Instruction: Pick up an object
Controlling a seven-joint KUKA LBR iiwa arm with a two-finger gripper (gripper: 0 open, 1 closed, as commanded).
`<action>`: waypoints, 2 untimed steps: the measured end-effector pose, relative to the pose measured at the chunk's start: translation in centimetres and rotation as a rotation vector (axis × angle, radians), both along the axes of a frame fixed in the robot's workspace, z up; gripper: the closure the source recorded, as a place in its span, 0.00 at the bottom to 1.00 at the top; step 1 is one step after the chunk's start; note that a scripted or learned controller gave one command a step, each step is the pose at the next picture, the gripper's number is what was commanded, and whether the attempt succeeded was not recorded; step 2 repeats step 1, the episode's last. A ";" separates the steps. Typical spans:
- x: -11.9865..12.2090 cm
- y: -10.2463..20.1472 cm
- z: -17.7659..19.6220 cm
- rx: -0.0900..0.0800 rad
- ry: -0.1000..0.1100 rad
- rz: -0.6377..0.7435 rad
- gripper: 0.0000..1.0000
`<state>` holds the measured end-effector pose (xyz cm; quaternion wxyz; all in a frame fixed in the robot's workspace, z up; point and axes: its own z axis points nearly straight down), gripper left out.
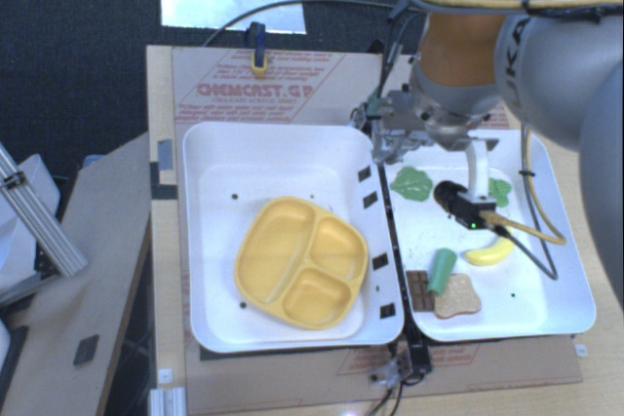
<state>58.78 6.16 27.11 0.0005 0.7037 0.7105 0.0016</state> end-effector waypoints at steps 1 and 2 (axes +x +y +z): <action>1.1 4.6 -2.1 0.000 0.002 -0.001 1.00; 1.1 4.6 -2.1 0.000 0.002 -0.001 1.00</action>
